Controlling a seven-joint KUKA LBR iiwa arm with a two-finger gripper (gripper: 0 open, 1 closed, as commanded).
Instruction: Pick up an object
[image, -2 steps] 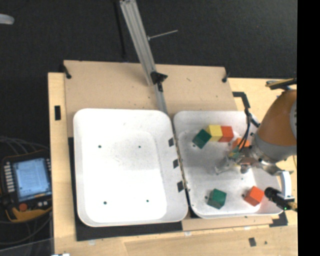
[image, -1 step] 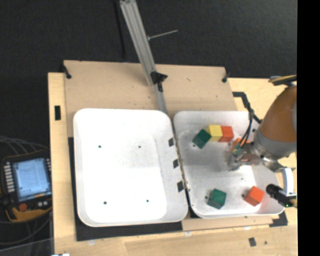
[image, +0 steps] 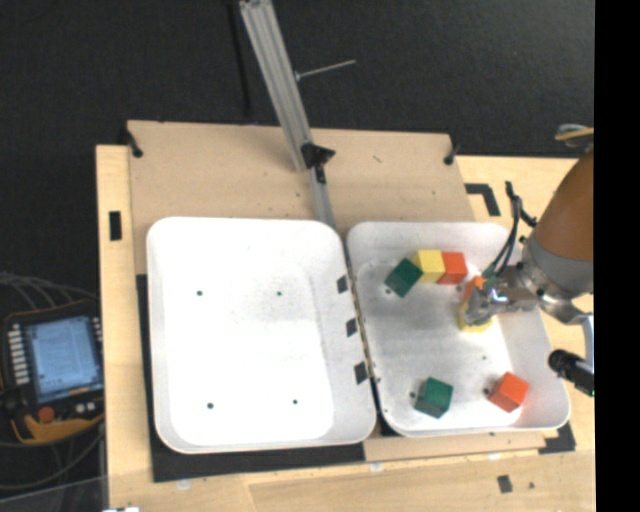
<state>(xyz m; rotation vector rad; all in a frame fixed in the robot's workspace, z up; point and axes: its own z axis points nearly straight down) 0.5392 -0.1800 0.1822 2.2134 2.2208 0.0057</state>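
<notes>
Reach from the right edge is made by the grey arm (image: 565, 245), its orange band seen above the wrist, with the gripper (image: 478, 300) lowered into the right bin (image: 400, 425) toward its far right part. Whether the claw is open or closed cannot be told, as its tip is blurred against a small yellow object (image: 476, 319) lying directly beneath it.

Several blocks are scattered in the right bin. A green cube (image: 404, 276), a yellow cube (image: 431, 264) and an orange cube (image: 453, 266) are set in a touching row near the far side, just left of the gripper. A second green cube (image: 434, 396) is seen near the front wall, and a second orange cube (image: 508, 391) toward the near right corner. All are matte and sharp-edged. Both bins are smooth white trays with rounded corners; the left bin (image: 170, 300) is marked with a few dark specks.
</notes>
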